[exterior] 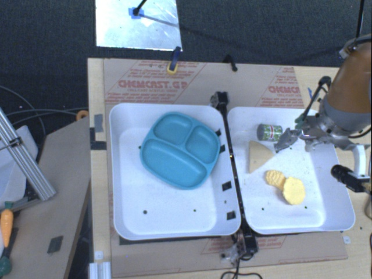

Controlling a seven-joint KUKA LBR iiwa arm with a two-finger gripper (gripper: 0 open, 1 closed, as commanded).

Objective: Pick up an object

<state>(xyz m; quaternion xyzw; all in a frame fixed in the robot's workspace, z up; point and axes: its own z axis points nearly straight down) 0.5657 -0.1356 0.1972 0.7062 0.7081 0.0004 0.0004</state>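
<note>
Small can [269,132] lying on its side at the back of the right bin [334,211], just left of the gripper [287,138].
Jaws look open, holding nothing. Best to straddle the can squarely before closing, clear of the cheese wedge [259,154]. The label is too small to read, and the arm hides the bin's right rear corner.

The bench [192,83], topped with printed cardboard, bears two white bins: the left bin [131,214] and, touching it, the right bin [325,214].
</note>
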